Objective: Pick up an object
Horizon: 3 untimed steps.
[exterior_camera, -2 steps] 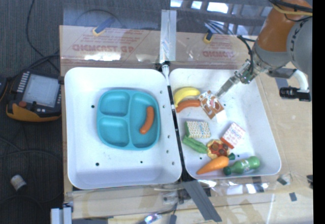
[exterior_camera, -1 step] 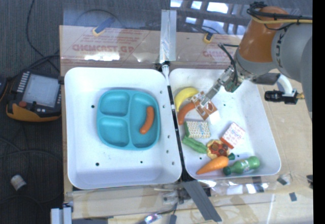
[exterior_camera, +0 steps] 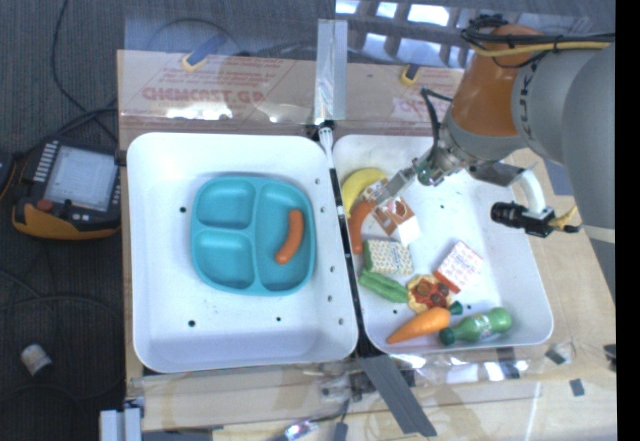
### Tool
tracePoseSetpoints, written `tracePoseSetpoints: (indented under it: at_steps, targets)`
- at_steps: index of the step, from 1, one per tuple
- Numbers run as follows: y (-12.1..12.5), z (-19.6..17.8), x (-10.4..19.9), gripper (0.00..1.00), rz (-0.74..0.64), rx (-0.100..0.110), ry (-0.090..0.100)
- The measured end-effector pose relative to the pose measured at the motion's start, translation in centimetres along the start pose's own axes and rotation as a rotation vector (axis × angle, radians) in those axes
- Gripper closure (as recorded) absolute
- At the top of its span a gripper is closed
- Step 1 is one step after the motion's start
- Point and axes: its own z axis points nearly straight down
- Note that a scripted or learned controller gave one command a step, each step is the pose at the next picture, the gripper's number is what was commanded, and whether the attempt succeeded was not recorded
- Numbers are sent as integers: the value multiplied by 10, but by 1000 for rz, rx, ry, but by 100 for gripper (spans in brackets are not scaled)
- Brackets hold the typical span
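Your gripper (exterior_camera: 385, 191) sits low in the right bin (exterior_camera: 525, 274).
You cannot tell its grip state; it touches the small carton (exterior_camera: 397, 219).

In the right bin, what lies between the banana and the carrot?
In the camera view, between banana and carrot lie a checkered packet and a green pod.

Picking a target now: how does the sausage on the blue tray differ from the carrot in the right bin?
The sausage lies alone in a compartment of the blue tray in the left bin; the carrot lies in the right bin, crowded among other items. The sausage is a rounded, even rod standing nearly upright in the view; the carrot tapers to a point and lies closer to level. Both are orange and elongated.
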Motion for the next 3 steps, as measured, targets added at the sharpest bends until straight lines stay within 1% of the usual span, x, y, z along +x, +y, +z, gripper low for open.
tracePoseSetpoints:
  at_steps: [1,2,3]
  targets:
    - [1,0,6,0,127,2,3]
    - [-7,-1,14,0,159,-12,-3]
    - [-11,-74,58,0,177,41,35]
